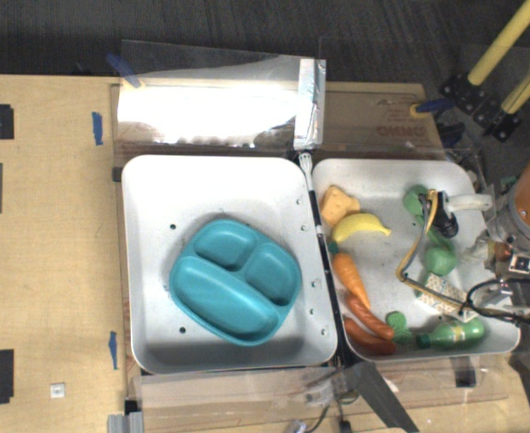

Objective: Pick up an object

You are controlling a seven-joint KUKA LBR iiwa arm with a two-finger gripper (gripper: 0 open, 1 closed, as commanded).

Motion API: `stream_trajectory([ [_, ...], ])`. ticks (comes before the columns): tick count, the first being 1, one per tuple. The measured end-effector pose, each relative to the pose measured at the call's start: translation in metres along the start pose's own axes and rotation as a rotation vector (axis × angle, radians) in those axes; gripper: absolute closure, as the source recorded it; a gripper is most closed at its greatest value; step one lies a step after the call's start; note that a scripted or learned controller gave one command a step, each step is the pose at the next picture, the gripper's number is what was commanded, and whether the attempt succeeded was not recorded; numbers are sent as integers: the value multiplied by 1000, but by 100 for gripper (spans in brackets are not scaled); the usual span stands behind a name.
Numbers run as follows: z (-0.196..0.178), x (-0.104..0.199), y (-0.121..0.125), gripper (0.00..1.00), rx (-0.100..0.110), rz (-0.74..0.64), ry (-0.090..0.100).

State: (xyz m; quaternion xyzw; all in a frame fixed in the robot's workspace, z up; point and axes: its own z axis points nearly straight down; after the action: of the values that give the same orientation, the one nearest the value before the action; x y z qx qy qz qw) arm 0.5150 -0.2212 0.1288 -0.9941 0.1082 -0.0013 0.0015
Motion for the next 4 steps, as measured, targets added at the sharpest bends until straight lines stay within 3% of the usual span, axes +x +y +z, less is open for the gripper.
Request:
stream_trajectory([
  [1,42,-25,4,0,2,8,5],
  [2,31,-24,1,100,3,4,4],
  [3,-1,-23,5,100,0,-18,0],
  [4,20,-21,4,100,1,-14,-5],
])
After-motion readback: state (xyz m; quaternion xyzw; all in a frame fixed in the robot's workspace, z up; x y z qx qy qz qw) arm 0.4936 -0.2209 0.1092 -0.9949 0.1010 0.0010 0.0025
